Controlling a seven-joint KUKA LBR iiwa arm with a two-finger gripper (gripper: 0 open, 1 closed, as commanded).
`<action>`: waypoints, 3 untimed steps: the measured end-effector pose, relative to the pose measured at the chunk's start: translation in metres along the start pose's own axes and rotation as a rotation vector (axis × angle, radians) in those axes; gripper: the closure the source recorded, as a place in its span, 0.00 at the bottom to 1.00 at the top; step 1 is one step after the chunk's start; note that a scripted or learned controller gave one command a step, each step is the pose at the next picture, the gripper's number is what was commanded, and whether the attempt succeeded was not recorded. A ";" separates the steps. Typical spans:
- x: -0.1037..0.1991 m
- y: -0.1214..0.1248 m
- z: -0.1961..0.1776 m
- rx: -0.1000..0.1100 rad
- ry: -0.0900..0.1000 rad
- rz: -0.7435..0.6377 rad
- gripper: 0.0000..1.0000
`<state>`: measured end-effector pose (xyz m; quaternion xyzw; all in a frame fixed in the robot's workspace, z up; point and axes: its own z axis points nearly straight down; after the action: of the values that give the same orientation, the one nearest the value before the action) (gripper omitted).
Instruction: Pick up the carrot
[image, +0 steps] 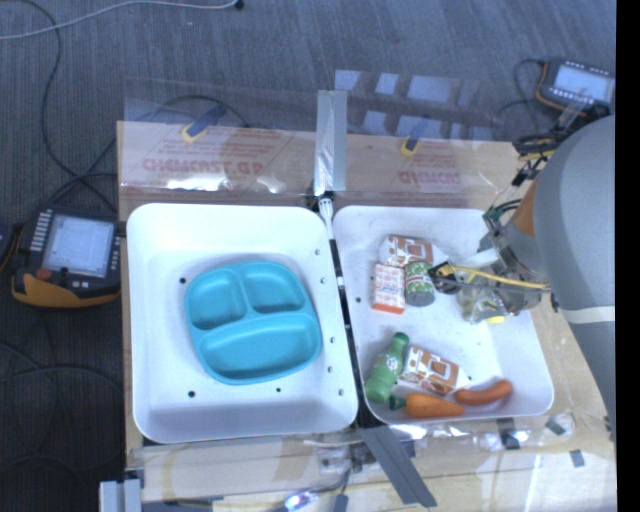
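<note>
Carrot touches green bottle, carton, and sausage.

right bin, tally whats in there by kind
Right bin:
cartons: 3
can: 1
green bottle: 1
carrot: 1
sausage: 1
Total: 7

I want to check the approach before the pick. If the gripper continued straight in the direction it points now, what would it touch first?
The gripper points left across the right bin. Going straight on, it would probably meet the small dark can first, then the carton. The carrot lies well off that line. Depth is unclear, so it might pass above the can.
</note>
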<state>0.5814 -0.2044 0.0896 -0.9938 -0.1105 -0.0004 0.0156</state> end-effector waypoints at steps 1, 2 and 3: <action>-0.049 0.005 -0.137 -0.031 -0.012 -0.131 1.00; -0.065 -0.003 -0.116 -0.030 -0.011 0.021 1.00; -0.095 -0.006 -0.001 -0.024 0.002 -0.129 1.00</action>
<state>0.4878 -0.2192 0.0899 -0.9847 -0.1744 -0.0040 0.0037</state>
